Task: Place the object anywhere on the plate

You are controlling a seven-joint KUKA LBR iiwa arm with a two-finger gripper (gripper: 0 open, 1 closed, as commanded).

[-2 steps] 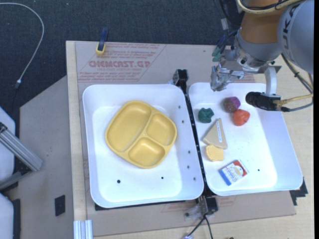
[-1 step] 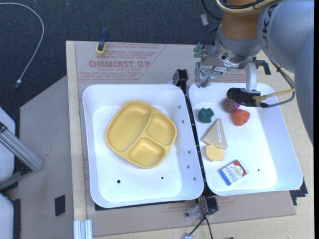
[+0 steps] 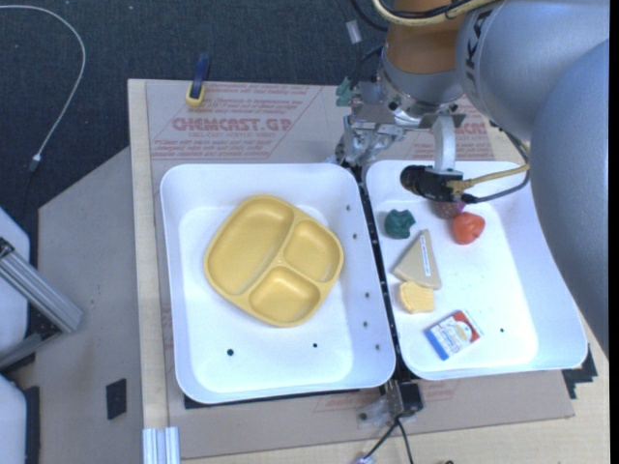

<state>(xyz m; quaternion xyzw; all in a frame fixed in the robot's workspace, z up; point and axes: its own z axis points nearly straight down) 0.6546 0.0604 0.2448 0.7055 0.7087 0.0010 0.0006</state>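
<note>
Gripper (image 3: pixel 366 148) at far edge between bins; finger state cannot tell. Yellow plate (image 3: pixel 274 259) in left bin (image 3: pixel 193 356). Right bin (image 3: pixel 532 336) holds red object (image 3: pixel 468 227), green piece (image 3: pixel 398 223), wedge (image 3: pixel 419 262), yellow chunk (image 3: pixel 417 298), small packet (image 3: pixel 452 334).

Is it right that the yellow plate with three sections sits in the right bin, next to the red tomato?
Not quite. The camera view shows the yellow plate alone in the left bin. The red tomato is in the right bin.
</note>
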